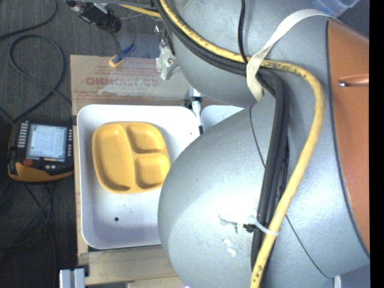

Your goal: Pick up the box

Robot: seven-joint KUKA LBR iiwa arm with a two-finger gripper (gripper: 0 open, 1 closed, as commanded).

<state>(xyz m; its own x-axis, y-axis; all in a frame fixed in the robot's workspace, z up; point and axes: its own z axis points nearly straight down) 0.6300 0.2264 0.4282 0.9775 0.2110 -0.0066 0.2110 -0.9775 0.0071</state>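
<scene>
My grey arm (258, 161) with its orange band (354, 101) covers most of the camera view, from the middle to the right. It hides the right bin almost entirely; a small white patch of that bin (219, 114) peeks out beside the arm. A yellow divided tray (132, 156) lies in the left white bin (96, 221). A box cannot be made out among what the arm leaves uncovered.
A flat cardboard sheet (114, 83) lies under and behind the left bin. A teach pendant (41, 150) rests on the dark floor at the left with cables around it. Yellow and black cables (288, 179) run along the arm.
</scene>
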